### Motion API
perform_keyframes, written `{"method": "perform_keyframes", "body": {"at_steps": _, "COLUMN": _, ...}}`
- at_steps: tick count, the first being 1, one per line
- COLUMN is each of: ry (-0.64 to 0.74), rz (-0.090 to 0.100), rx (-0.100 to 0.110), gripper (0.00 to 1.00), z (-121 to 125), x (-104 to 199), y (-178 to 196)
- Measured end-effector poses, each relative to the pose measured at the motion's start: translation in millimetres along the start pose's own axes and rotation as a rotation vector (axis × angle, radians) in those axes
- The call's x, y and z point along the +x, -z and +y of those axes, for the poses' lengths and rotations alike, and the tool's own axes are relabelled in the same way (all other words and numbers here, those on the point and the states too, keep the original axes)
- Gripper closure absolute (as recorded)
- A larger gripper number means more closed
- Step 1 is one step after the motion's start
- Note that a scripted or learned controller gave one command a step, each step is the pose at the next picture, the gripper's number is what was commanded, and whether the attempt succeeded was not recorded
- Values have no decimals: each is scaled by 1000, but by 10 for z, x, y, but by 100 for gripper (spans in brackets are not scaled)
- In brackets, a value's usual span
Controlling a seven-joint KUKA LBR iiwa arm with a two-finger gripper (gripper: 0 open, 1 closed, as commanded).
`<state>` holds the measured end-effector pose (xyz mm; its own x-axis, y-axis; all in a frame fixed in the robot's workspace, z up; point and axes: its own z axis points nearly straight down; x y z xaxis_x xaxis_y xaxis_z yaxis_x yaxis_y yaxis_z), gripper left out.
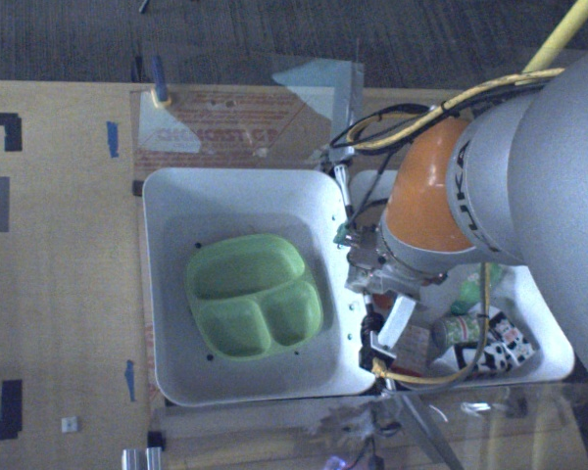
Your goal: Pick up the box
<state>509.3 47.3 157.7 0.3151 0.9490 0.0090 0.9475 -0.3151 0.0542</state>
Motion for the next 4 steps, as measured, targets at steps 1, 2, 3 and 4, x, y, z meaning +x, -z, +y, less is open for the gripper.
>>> {"method": "perform_keyframes", "body": {"at_steps": 1, "ry": 13, "rz": -10, "rx": 55, "gripper": 0, "z": -172, "x": 32, "y": -162}}
{"method": "perform_keyframes", "body": {"at_steps": 2, "ry": 3, "rz": -29, "rx": 63, "gripper": 100, "z": -175, "x": -71, "y": -83}}
{"method": "perform_keyframes", "body": {"at_steps": 3, "ry": -179, "rz": -15, "rx": 55, "gripper": 100, "z": 11, "x": 629, "y": 147}}
{"method": "perform_keyframes", "body": {"at_steps": 4, "ry": -372, "rz": -21, "rx": 54, "gripper": 100, "z": 244, "x": 443, "y": 437}}
